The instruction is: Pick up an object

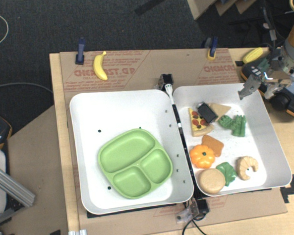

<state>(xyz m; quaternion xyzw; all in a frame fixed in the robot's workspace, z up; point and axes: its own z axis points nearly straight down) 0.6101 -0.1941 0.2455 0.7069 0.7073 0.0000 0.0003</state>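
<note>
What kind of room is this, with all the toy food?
Probably a robot test lab, not a kitchen: toy food like a pumpkin lies in a white bin, cardboard is clamped to the bench, and cables run around.

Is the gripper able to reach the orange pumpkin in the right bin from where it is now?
Probably yes. The gripper is over the right bin's far corner, and the pumpkin lies uncovered, though toys crowd it closely.

Illumination is even, diffuse and overhead. The white bins [129,103] read bright, without blown glare. Shadows are short and soft. Focus is moderately soft throughout. The gripper [249,87] appears slightly blurred; the floor beyond it is dim.
</note>
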